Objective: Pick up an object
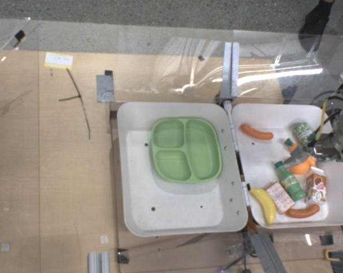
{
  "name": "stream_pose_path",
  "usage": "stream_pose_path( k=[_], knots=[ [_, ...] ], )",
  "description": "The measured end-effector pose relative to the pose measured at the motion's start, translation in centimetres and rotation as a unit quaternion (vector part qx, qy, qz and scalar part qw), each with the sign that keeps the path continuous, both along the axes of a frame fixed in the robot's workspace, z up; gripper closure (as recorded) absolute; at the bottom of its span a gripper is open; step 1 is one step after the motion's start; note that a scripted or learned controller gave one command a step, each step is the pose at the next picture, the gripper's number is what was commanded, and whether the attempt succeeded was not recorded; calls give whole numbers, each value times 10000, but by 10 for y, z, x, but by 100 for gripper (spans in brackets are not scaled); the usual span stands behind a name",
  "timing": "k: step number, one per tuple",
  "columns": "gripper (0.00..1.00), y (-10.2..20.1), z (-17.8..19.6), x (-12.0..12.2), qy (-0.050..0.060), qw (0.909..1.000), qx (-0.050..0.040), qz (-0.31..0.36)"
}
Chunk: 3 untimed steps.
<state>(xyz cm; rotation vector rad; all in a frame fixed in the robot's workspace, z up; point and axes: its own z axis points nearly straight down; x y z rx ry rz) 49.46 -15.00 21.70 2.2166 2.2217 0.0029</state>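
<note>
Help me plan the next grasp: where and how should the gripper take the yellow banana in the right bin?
Probably grip the yellow banana across its thick middle, descending from above with the fingers closing across its width. It lies flat in the right white bin, near the left wall, with a small carton close on its right, so side room looks tight.

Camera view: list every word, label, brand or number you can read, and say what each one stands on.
No text can be read.
Yellow paper label on the wooden bench: dark marks, too small.
Green can in the right white bin: print blurred.
Green bottle: label blurred.
Brown and white carton: red mark, unreadable.
Small pink and white packet: print blurred.
</note>
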Motion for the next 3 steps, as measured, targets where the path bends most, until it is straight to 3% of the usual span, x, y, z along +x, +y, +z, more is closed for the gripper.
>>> stream_pose_path(
  k=[1, 2, 3],
  knots=[
    [0, 10, -126, 5, -1, 9992, 1, -406],
    [100, 9, -115, 6, -19, 9992, -5, -406],
    [100, 75, -25, 32, -14, 9996, 6, -280]
  ],
)
